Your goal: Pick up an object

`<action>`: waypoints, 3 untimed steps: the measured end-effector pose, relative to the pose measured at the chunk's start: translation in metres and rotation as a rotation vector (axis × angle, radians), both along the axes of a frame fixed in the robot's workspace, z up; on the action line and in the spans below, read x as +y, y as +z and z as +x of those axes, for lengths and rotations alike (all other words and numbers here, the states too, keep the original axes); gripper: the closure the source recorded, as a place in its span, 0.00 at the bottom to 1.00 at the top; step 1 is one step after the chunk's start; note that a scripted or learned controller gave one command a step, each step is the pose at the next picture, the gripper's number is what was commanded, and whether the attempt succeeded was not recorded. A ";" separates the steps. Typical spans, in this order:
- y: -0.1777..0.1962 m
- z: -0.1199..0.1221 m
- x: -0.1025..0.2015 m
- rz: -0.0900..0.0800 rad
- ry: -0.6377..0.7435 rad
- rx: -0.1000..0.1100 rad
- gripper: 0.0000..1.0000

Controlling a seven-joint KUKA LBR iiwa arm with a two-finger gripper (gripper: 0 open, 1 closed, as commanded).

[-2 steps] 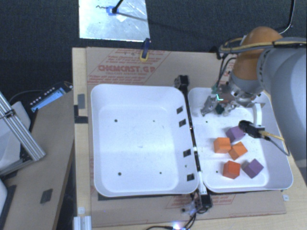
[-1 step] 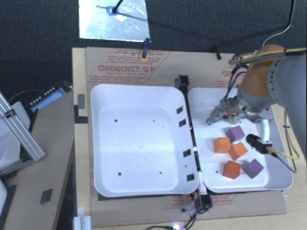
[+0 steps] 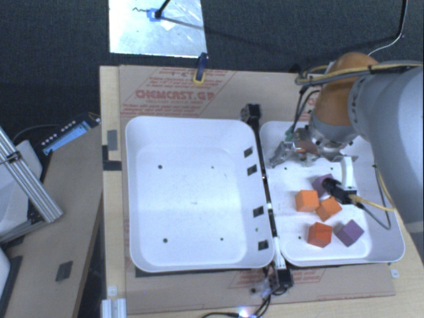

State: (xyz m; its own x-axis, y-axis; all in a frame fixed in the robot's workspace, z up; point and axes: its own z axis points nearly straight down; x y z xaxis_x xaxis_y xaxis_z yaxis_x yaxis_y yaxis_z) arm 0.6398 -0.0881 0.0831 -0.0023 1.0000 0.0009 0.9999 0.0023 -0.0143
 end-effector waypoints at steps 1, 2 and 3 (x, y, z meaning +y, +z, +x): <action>0.001 -0.020 -0.048 -0.002 -0.004 -0.014 0.00; 0.001 -0.108 -0.028 0.001 -0.002 -0.010 0.00; 0.002 -0.139 -0.049 -0.002 -0.004 -0.016 0.00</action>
